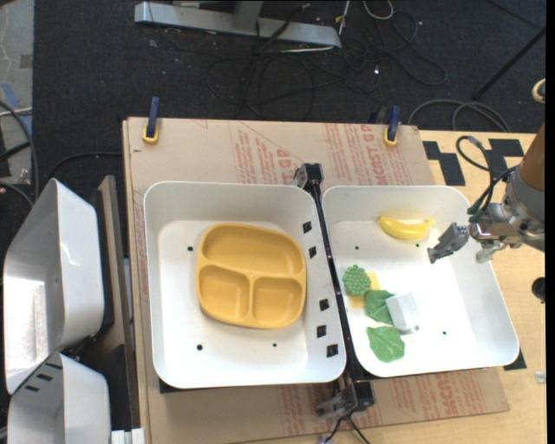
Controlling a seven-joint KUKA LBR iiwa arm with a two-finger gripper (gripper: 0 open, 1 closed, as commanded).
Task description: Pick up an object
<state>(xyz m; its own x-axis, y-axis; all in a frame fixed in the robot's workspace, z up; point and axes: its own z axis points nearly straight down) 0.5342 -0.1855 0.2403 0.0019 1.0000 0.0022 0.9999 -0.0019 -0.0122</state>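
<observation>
Counter (260, 152) was a tan board with red print, clamped at the far edge by two clamps, one left (152, 121) and one right (392, 127). A black-and-white checker marker (486, 154) sat at its far right corner. The floor (87, 69) around it was dark carpet with loose black cables (286, 78) and a grey metal bar (234, 24) at the top. Spare white tubs (48, 269) were stacked off the counter on the left.

Two white bins sat side by side, touching along the middle.
- Left bin (173, 347): one yellow-orange tray (251, 276) with three compartments, lying flat at the centre.
- Right bin (473, 338): one yellow banana (406, 227) near the far wall, one green broccoli piece (355, 279) by the divider with a small yellow bit (373, 280) just beside it, two green leaf pieces (376, 303) (386, 343), and one white block (401, 310) touching the upper leaf.

So six loose items were in the right bin and one in the left.

The arm (525, 204) came in from the right. The claw (447, 243) was over the right bin's far right part, just right of the banana and apart from it, well clear of the green cluster. Couldn't tell from this angle whether the claw was apart or together. All pickable things lay on the bin floors.
</observation>
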